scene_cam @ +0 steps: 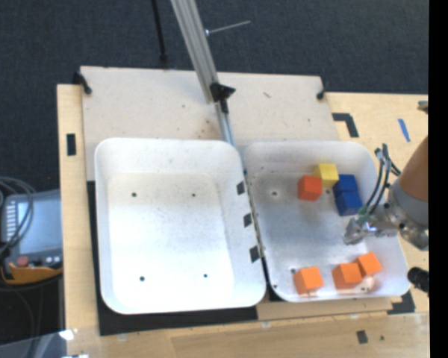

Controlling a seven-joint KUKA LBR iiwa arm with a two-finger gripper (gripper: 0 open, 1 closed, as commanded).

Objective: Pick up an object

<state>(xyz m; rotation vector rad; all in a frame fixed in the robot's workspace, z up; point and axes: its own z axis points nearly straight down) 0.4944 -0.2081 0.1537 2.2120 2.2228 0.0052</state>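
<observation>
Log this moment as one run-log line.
arm: over right bin's right side | gripper: above bin floor, below blue block | grasp: none visible | left bin: untouched

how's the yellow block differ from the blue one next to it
The yellow block is smaller and sits nearer the bin's far wall; the blue block is larger, looks taller or stacked, and lies closer to the gripper. Yellow sits beside an orange block. Both lie in the right bin.

right bin (284,222) | orange, yellow, blue blocks (348,195) | loose
</observation>
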